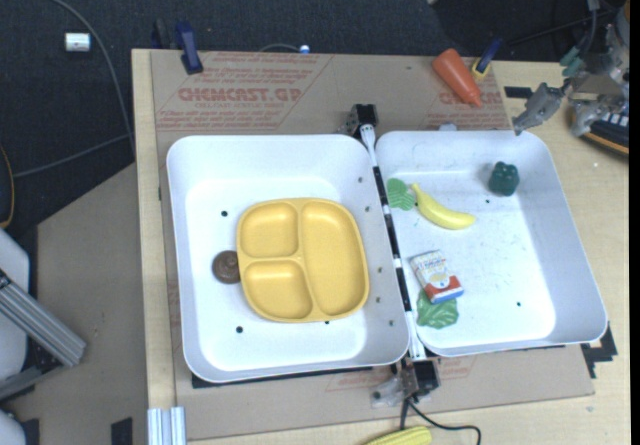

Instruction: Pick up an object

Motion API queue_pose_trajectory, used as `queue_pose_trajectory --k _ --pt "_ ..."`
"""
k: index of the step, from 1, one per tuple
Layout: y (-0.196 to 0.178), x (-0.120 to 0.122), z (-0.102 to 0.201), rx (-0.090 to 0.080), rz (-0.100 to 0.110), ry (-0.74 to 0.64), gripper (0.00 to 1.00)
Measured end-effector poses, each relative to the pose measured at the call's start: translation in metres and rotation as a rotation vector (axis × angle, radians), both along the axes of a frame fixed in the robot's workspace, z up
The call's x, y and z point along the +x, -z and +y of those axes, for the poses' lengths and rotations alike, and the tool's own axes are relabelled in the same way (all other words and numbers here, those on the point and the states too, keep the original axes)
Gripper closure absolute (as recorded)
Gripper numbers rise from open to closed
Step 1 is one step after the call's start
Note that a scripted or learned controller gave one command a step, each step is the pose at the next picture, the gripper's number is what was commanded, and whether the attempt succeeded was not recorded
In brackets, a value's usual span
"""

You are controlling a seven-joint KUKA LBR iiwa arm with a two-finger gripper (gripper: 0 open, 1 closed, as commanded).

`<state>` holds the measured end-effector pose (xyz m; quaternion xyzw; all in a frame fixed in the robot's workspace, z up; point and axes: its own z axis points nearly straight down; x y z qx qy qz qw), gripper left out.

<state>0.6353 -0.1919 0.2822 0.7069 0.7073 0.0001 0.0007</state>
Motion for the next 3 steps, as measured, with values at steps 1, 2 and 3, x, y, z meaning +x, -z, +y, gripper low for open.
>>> queue_pose_trajectory --k 1,2,3 --pt "0.135 0.03 -0.032 0.002 0.005 0.001 0.0" --pt "0.198 0.022 -0.005 0.002 0.002 -0.001 0.0" --pt "0.186 0.023 -0.005 0.0 -0.001 -0.002 1.0"
